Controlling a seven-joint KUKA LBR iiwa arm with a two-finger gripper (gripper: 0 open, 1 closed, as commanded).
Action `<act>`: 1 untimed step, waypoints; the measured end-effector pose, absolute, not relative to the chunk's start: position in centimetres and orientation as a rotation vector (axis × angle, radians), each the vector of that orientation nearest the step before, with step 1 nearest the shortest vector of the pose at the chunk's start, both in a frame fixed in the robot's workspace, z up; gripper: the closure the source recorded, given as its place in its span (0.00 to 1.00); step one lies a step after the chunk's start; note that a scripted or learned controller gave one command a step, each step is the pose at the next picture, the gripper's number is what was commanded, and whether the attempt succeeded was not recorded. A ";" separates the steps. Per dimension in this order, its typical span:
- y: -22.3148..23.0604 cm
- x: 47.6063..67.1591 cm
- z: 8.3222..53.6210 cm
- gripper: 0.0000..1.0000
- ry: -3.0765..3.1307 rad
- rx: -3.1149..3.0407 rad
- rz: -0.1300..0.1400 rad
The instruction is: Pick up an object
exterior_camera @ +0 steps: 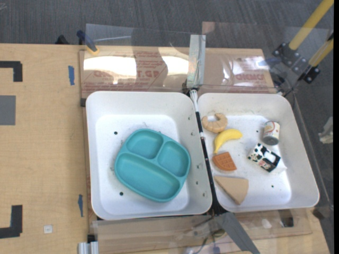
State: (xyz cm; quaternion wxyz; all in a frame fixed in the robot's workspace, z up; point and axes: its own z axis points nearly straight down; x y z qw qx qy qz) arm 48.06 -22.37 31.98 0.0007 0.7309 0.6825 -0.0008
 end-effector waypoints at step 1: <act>-22.1 48.1 32.5 1.00 1.949 2.462 -0.003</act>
